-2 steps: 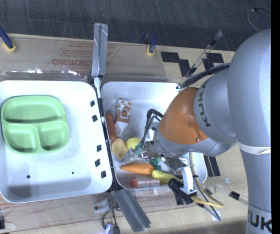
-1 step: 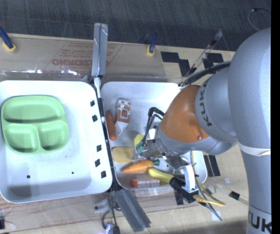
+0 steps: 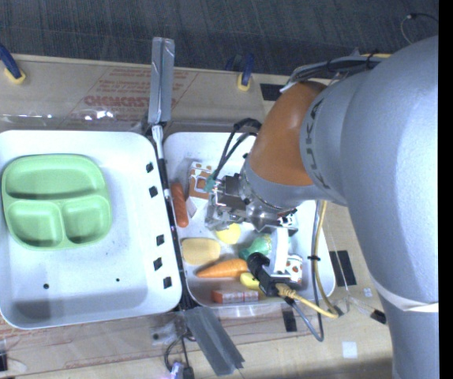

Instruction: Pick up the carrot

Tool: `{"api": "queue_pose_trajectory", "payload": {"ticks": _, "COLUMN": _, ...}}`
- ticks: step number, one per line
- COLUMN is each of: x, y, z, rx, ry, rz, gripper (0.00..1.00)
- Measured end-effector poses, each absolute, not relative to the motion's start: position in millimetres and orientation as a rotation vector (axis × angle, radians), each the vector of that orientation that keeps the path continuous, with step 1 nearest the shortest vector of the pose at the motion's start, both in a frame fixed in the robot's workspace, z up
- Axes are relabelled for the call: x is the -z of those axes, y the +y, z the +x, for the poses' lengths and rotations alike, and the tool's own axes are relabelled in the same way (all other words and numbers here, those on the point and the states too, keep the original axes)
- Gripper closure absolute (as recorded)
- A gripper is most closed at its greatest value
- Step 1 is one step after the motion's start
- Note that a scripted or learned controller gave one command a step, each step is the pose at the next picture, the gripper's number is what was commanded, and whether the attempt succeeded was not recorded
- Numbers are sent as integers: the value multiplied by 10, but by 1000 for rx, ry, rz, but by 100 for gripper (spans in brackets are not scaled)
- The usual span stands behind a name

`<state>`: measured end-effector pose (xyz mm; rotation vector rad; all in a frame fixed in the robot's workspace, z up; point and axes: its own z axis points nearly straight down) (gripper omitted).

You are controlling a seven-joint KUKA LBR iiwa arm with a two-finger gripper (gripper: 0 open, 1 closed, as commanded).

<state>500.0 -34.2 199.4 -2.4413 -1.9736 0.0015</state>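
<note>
The tool is hovering just above the carrot, which is lying near the right bin's front wall, so it seems to be approaching and needing to descend.

Right bin crowded: carrot hemmed by yellow piece, red box, arm overhead; left bin floor open beside green tray.

Robotics lab: clamped bench, two white bins, KUKA arm.
</note>
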Motion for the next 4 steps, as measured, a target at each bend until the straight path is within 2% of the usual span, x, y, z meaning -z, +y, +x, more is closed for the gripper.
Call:
{"api": "queue_pose_trajectory", "payload": {"ticks": 1, "x": -1993, "y": -345, "z": 4999, "rx": -2, "ry": -1972, "rz": -2442, "gripper": 0}}
{"api": "queue_pose_trajectory", "payload": {"ticks": 2, "x": -1905, "y": -643, "z": 4761, "rx": -4, "ry": -2515, "rz": -1875, "gripper": 0}}
{"api": "queue_pose_trajectory", "payload": {"ticks": 3, "x": -1906, "y": -643, "z": 4762, "rx": -4, "ry": -2515, "rz": -1875, "gripper": 0}}
{"api": "queue_pose_trajectory", "payload": {"ticks": 4, "x": -906, "y": -1174, "z": 4758, "rx": -1, "ry": -2571, "rz": -1800, "gripper": 0}}
